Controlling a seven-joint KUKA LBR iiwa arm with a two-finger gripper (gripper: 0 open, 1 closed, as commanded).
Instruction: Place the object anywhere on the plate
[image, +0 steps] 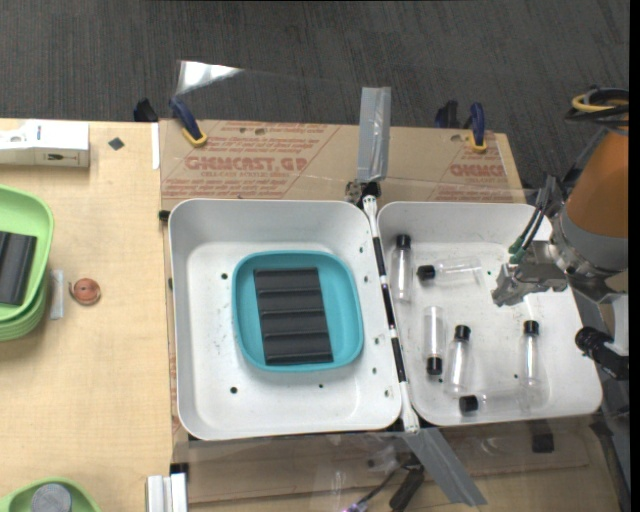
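A teal plate (246, 312) with a dark ridged insert (292, 315) lies in the middle of the left white bin (200, 390). Several clear vials with black caps lie scattered in the right bin (570, 395): one (401, 268) by the left wall, one (455, 270) near the back, a pair (457, 358) in the middle, another (530, 355) to the right. My gripper (506, 290) hangs over the right bin, just right of the back vial and above the right one. No vial shows in it.
A cardboard sheet (260, 150) clamped with blue clips lies behind the bins. On the wooden bench at the left are a green tray (25, 265), a small brown disc (86, 291) and a white box (45, 145).
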